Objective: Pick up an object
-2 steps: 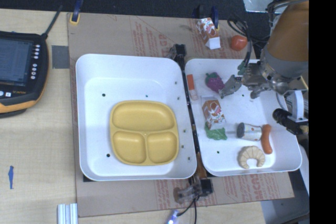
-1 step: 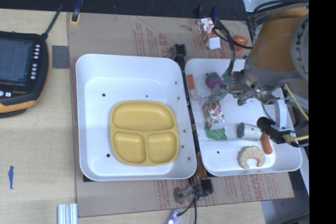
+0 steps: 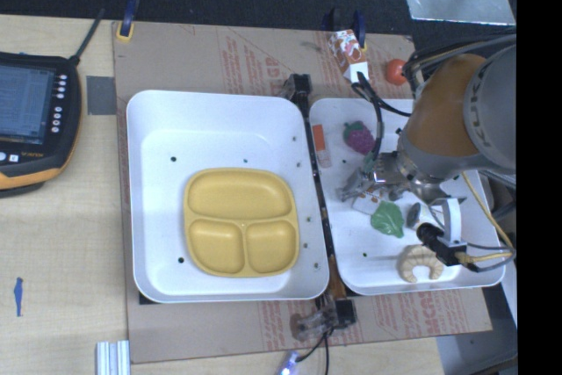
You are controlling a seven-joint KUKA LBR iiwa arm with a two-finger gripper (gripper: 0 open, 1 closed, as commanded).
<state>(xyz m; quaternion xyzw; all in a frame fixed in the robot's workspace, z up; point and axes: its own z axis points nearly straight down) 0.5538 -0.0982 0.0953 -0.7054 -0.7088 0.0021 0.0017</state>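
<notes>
Wooden bench with brown cardboard under two white bins: the left bin [image 3: 149, 189] holds a yellow divided plastic plate [image 3: 241, 220]; the right bin [image 3: 351, 281] holds a green leafy toy [image 3: 387, 219], purple grape bunch [image 3: 357, 136] and tan croissant [image 3: 421, 263]. The gripper [image 3: 369, 180] sits low beside the green toy; finger state cannot be told, nothing visibly lifted, so the pick looks undone.

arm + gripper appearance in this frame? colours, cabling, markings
Bulky rounded grey arm with a wide orange band above the wrist. Black cables loop along the wrist housing. The metal two-finger gripper is silvery grey with dark fittings. No readable markings.
</notes>
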